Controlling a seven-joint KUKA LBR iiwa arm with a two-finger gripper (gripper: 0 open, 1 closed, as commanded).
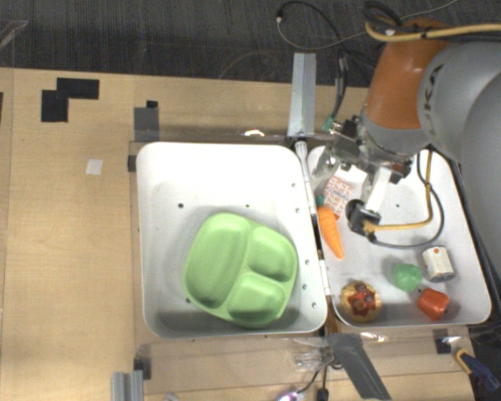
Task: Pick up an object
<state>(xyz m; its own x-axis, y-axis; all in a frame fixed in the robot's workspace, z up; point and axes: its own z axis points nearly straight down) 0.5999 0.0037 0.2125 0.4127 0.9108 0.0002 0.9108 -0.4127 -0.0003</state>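
The hand is seen over the right shallow white bin, at its upper left corner. Whether it is apart or together cannot be told. A small red-and-white printed packet lies just below it in the view. A tapered orange plastic carrot is laid lengthwise along the bin's left wall, just past the packet.

Grey arm extends from right, orange band above wrist; claw apparently angled down-left.

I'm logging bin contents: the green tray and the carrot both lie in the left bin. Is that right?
Not quite. The camera view shows the green tray in the left bin, but the carrot lies in the right bin.
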